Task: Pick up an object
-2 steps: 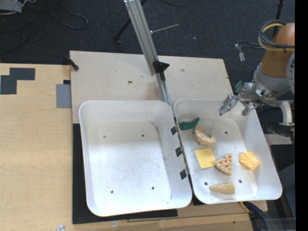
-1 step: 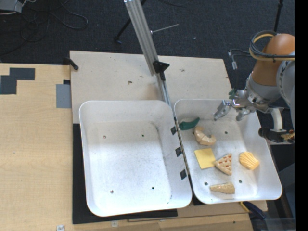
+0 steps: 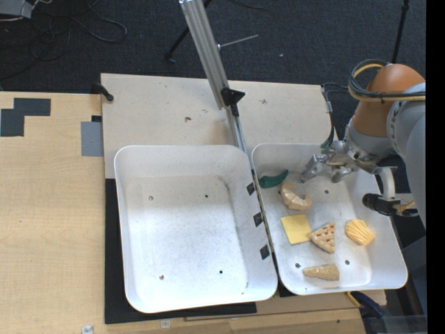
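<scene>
The metal gripper, its prongs spread and holding nothing, could skid past the tan, curved pastry piece lying just below it.

The grey KUKA arm reaches in from the right of the camera view; its orange band sits above the wrist, bulging toward the upper right; the wrist bends down and leftward; the two-finger gripper hangs low at its end, metal fingers pointing left and slightly down; nothing visible lies between them.
</scene>
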Tool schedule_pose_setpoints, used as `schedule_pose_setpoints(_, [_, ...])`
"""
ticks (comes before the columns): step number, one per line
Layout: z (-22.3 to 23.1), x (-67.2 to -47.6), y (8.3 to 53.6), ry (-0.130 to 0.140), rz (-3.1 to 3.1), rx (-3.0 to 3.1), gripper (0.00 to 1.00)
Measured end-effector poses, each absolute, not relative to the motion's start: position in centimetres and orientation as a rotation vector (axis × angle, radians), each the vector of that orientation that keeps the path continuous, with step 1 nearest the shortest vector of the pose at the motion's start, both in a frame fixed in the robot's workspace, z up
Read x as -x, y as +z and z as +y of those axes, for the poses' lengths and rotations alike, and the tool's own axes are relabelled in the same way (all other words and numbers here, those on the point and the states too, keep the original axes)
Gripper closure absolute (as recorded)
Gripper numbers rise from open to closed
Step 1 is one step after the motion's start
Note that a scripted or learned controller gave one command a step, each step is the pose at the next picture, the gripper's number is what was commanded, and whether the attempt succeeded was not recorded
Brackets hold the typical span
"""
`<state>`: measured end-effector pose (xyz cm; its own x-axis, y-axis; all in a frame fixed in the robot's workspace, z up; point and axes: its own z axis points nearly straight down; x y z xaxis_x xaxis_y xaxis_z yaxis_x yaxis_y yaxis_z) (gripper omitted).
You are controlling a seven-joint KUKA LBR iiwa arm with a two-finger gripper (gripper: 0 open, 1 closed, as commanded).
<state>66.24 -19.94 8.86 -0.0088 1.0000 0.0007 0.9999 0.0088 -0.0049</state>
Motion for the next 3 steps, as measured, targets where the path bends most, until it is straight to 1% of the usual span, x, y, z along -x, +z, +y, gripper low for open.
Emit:
schedule_pose_setpoints(1, [-19.9,-66.3,10.1,0.003,-2.234,2.207,1.0])
schedule_pose_setpoints(2, [-19.3,-66.4,16.2,-0.005,-2.231,2.218,1.0])
schedule_pose_setpoints(3, [-19.4,-66.5,21.7,-0.004,-2.232,2.217,1.0])
